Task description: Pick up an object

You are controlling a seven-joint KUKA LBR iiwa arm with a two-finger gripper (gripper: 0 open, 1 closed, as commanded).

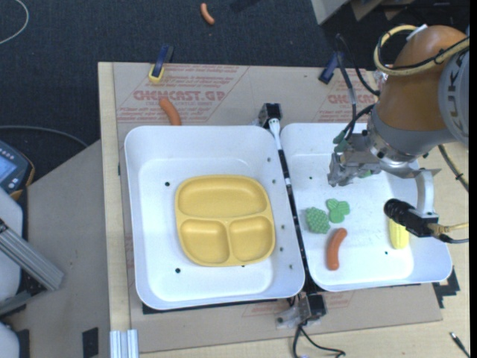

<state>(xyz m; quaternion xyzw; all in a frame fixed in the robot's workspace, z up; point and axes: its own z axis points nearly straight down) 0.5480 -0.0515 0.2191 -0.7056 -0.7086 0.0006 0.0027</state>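
In the right bin lie a green broccoli piece, a lighter green textured piece, an orange sausage and a yellow piece partly under a black part. My gripper hangs over the upper half of this bin, just above and slightly right of the broccoli. Nothing shows between its fingers. The orange-banded wrist covers the bin's far right corner.
A yellow three-compartment plate sits in the left bin. An orange sausage lies on the cardboard behind the left bin, another on the dark floor. Clamps hold the cardboard's back edge.
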